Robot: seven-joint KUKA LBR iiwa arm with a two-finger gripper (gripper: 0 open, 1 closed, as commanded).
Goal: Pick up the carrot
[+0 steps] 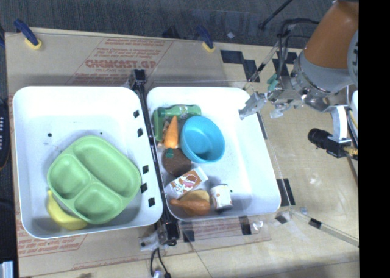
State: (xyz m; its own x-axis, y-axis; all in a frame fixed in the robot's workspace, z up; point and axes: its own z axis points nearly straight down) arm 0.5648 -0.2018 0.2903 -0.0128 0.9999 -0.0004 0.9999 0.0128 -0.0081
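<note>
In the camera view, the small orange carrot (172,131) lies in the right shallow white bin (244,149), in the middle of the frame, near the bin's left wall. It lies on the edge of a green flat packet (177,113) and points toward the top of the frame. Its right side is just beside the round blue plastic bowl (203,139), and its lower end touches or nearly touches a dark brown round object (177,162). Because it is pressed between these neighbours, I judge that the free room around it is narrow, so a grasp from above along its length looks the most sensible.

Lower in the same bin there are a small printed carton (187,182), a brown bread-like piece (194,202) and a small white cup (220,196). In the left white bin (30,149), the light green divided plastic tray (93,177) rests partly over a yellow object (61,216), in the lower left of the frame.

The gripper (253,105) of the grey and orange arm (332,45) hovers at the upper right, over the right rim of the right bin, well apart from the carrot. Nothing is between its fingers; whether they are spread or closed I cannot tell. The counter (317,179) beside the bin is brown.
</note>
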